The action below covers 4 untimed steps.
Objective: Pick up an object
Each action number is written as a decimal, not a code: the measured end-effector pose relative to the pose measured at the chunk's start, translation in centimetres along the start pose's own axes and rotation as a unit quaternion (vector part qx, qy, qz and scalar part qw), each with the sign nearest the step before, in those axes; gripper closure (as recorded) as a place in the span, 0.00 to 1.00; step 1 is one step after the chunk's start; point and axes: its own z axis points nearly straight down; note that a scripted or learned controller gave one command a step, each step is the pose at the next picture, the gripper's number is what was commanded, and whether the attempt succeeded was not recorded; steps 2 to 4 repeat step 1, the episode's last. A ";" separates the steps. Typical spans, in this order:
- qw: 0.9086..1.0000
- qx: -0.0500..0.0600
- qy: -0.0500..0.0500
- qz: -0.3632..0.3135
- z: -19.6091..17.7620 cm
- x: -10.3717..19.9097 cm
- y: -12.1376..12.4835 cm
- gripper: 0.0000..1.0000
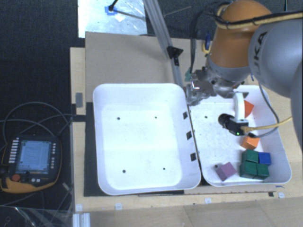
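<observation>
Purple block [226, 170] lies near the front wall of the right-hand white bin [210, 136], just left of a tight cluster of green blocks [251, 165]. A blue block [264, 158] touches that cluster at its upper right, and an orange block [251, 142] sits just above it. Another orange block [247, 109] lies farther back by the right wall. My hand [194, 91] hangs over the back left corner of this bin, by the wall it shares with the left-hand bin [142, 141], well apart from every block. I cannot tell whether my hand is open or closed. Both bins rest on the table [123, 56]. A control pendant [31, 157] lies off to the left.
</observation>
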 end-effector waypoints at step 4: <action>1.000 0.000 -0.001 0.001 1.5 4.1 -1.1 1.00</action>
